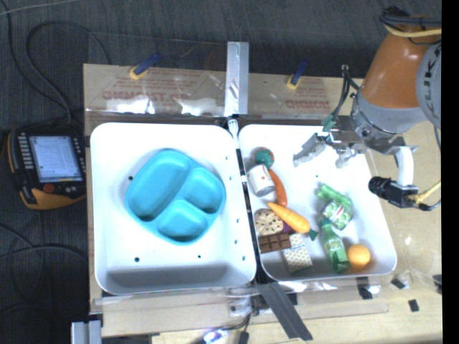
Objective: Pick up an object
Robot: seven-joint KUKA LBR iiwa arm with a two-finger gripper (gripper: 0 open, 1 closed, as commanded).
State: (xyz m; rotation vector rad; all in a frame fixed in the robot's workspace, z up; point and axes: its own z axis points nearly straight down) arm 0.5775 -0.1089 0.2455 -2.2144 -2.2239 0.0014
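White right bin (380,224) on bench; gripper (326,151) spread open, holding nothing, upper right; green bottle (335,205) just below, lying diagonally.

gripper (326,153) spread open, holding nothing

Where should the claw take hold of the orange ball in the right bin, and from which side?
Grip the orange ball across its middle, coming from above. It is round and sits close to the bin's corner wall, with a green bottle right beside it.
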